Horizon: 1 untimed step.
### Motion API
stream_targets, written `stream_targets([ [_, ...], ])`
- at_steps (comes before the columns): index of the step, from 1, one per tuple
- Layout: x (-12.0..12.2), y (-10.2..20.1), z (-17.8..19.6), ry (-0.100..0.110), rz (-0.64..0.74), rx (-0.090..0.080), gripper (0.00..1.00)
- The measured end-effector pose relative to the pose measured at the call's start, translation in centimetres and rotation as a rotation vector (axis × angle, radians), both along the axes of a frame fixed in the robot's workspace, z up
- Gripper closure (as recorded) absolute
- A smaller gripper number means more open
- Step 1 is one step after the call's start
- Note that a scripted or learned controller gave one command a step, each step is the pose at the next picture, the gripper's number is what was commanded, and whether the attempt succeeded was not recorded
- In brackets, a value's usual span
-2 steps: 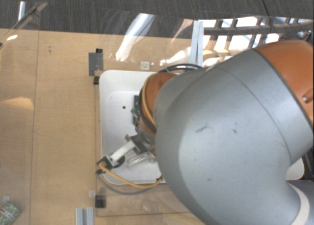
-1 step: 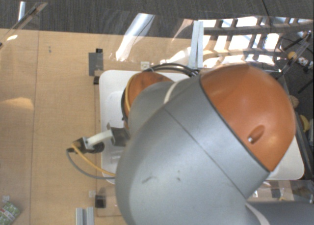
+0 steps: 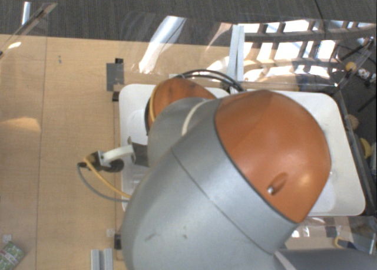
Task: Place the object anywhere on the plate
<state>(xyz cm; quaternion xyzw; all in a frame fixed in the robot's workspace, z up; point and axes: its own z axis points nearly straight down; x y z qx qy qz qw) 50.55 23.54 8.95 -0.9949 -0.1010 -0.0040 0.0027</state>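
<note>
Though under arm (image 3: 224,204), bin's (image 3: 349,168) right edge bare

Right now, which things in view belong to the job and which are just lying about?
Job: grey robot arm with orange bands, covering most of the shallow white plastic bin; its contents are hidden.
Lying about: pale wooden bench top; dark metal bracket at the bin's corner; silver metal frame.

Robot lab, grey arm (image 3: 235,204), white bin (image 3: 347,145) (wooden bench (image 3: 59,115))
</note>
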Motion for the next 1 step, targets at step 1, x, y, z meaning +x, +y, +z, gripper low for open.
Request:
stream_targets([
  [1, 0.13, 0.03, 1.04, -0.003, 0.001, 0.001, 1.00],
])
